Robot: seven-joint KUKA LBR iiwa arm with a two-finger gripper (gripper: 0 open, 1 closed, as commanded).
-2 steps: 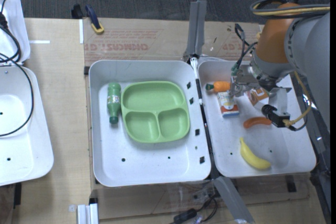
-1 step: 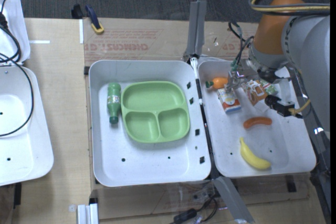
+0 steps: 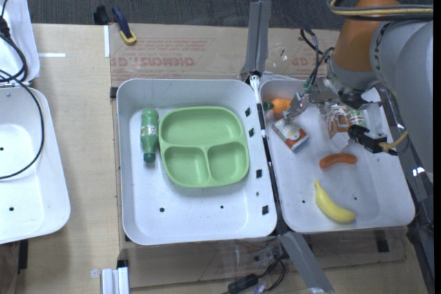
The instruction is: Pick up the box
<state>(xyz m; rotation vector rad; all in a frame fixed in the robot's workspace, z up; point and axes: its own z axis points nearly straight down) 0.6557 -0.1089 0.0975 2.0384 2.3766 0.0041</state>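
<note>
Left bin (image 3: 131,169): green bottle (image 3: 149,135) beside green divided plate (image 3: 204,145). Right bin (image 3: 386,213): box (image 3: 291,135) near its back-left corner, claw (image 3: 300,107) just above it, touching or not unclear; grip state can't tell. Sausage (image 3: 337,160) mid-bin, banana (image 3: 333,204) toward the front edge.

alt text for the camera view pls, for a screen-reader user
The gripper is down in the right bin at a small box, beside an orange, a sausage, a banana and a snack packet. The left bin holds a green divided plate with a green bottle lying beside it.
</note>
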